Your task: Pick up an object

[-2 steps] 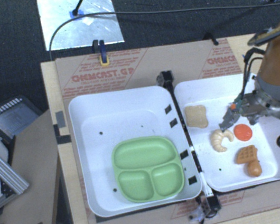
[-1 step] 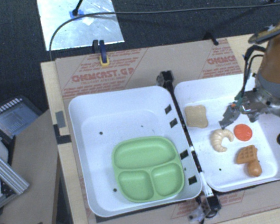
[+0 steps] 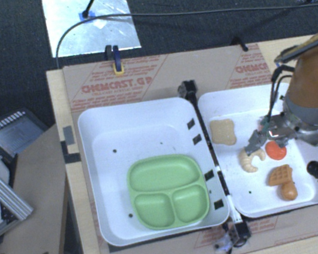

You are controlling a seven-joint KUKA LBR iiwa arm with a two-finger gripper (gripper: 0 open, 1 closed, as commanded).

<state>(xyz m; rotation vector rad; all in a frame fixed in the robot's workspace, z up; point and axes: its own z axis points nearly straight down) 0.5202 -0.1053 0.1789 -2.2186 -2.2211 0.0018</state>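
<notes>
Two jaws, spread unclear, low beside the croissant (image 3: 249, 162) and red piece (image 3: 276, 149).

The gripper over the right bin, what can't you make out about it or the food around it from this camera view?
- Gripper: too small and blurred to tell how it stands.
- Red item: its upper edge is covered by the gripper, so its shape is unclear.
- Arm: cut off by the right edge.
- Brown item below the waffle: too small to identify.
</notes>
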